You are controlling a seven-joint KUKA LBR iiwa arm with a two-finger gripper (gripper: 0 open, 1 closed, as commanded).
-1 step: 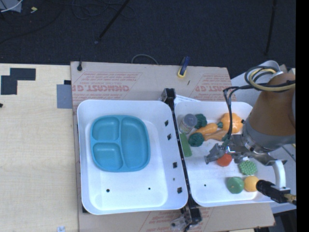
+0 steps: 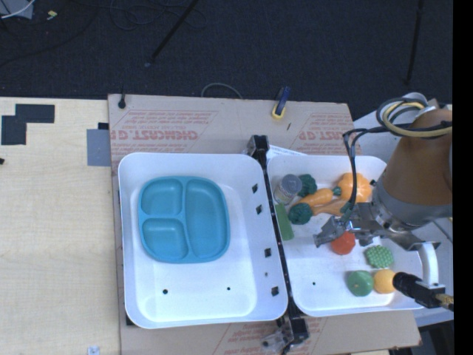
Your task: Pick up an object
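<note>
I see the gripper (image 2: 334, 233) low in the right bin (image 2: 318, 291), just left of and touching the red ball (image 2: 343, 244) (I cannot tell how its fingers stand).

We look down from one fixed camera above the bench (image 2: 59, 220), tilted slightly toward twelve o'clock, far enough back to take in both white bins: the left bin (image 2: 148, 287) at nine o'clock, the right bin (image 2: 325, 294) and arm (image 2: 417, 176) at three o'clock.
</note>
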